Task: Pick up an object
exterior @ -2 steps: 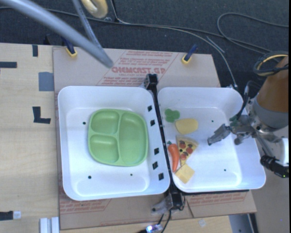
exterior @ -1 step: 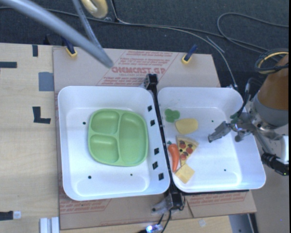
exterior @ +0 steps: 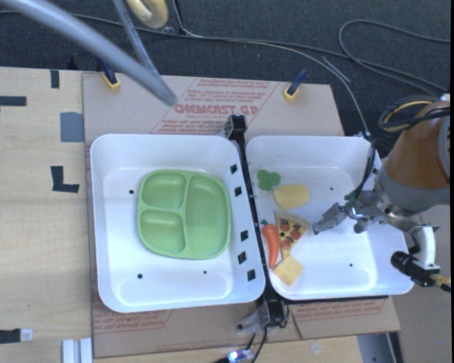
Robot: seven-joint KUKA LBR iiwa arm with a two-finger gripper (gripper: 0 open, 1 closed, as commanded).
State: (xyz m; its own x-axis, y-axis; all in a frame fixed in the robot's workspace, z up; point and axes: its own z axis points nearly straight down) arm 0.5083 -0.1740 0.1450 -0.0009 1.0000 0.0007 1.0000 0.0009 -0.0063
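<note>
Five small toy foods are gathered along the left side of the right bin [exterior: 340, 148], close to the divider: a green leafy piece [exterior: 268, 178], a pale yellow oval piece [exterior: 290, 196], a pizza slice [exterior: 290, 231], an orange carrot-like piece [exterior: 271, 246] and a yellow cheese wedge [exterior: 289, 271]. The claw [exterior: 323, 221] is seen low over the bare middle of that bin, just right of the pizza slice, and nothing is held in it; whether it is parted or closed cannot be told at this angle. The step in hand is judged to be the approach to one of these pieces. A clean grasp would be best served by choosing a piece with room on both sides: the yellow oval piece stands a little apart, whereas the pizza slice, carrot and cheese wedge are crowded together, so a neighbour could be nudged or caught. The descent should be centred over the chosen piece and kept clear of the bin wall. The left bin [exterior: 106, 203] holds a green divided plate [exterior: 185, 214]. Both bins are set on a cardboard sheet [exterior: 212, 100] laid over a pale wooden bench [exterior: 30, 225], with cables [exterior: 318, 55] trailing across the dark floor behind.
</note>
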